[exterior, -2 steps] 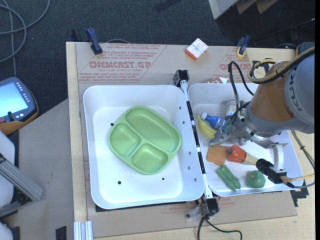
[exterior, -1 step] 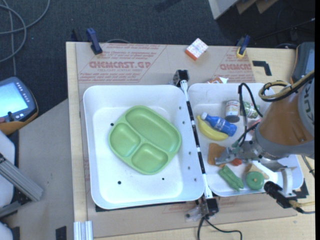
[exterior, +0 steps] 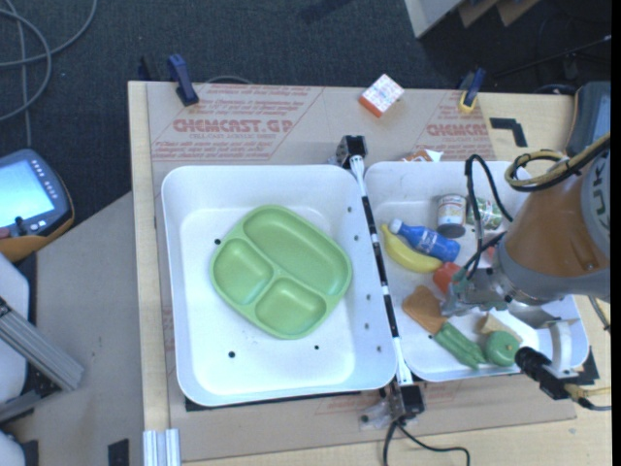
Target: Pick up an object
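Note:
The right bin (exterior: 412, 177) holds several small objects. A yellow banana (exterior: 404, 253) lies with a blue bottle (exterior: 428, 240) across it, and a small can (exterior: 449, 210) stands behind them. My gripper (exterior: 463, 297) is low inside this bin, just right of a red object (exterior: 444, 277) and a brown wedge (exterior: 423, 310). A long green vegetable (exterior: 458, 344) and a round green piece (exterior: 501, 348) lie at the front, below the gripper. The arm's wrist hides the bin's right part. I see nothing plainly held.
The left bin (exterior: 184, 260) holds a green divided plate (exterior: 281, 270). A small orange-and-white box (exterior: 381, 94) lies on the bench behind the bins. Blue clamps (exterior: 180, 78) (exterior: 472, 87) stand at the bench's back edge. A black divider rail (exterior: 374, 250) runs between the bins.

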Available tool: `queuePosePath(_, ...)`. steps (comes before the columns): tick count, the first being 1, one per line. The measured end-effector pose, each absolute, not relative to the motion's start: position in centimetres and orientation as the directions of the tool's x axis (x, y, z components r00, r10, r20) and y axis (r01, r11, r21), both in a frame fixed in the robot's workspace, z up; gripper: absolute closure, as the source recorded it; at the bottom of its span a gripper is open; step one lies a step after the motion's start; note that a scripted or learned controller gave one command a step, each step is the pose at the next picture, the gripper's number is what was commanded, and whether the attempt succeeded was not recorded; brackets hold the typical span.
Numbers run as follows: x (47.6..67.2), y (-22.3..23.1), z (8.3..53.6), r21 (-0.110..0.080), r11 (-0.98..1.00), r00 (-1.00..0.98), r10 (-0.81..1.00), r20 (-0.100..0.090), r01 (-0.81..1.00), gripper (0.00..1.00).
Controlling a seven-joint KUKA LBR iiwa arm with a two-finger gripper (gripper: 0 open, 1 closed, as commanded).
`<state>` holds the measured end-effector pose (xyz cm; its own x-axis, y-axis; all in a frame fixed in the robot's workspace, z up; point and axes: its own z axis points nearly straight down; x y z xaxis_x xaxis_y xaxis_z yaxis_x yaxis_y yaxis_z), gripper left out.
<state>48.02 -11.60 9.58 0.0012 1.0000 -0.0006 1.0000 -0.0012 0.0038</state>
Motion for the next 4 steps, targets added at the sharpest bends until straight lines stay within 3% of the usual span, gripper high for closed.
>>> queuePosePath(1,48.0,-11.6,9.5,0.003,-0.001,0.001,1.000,0.000,1.000,0.00)
queuePosePath(2,52.4,-11.0,8.5,0.003,0.003,-0.003,1.000,-0.001,1.000,0.00)
queuePosePath(3,52.4,-11.0,9.6,0.006,0.000,0.000,1.000,0.000,1.000,1.00)
queuePosePath(4,52.4,-11.0,10.6,0.008,0.001,-0.001,1.000,-0.001,1.000,1.00)
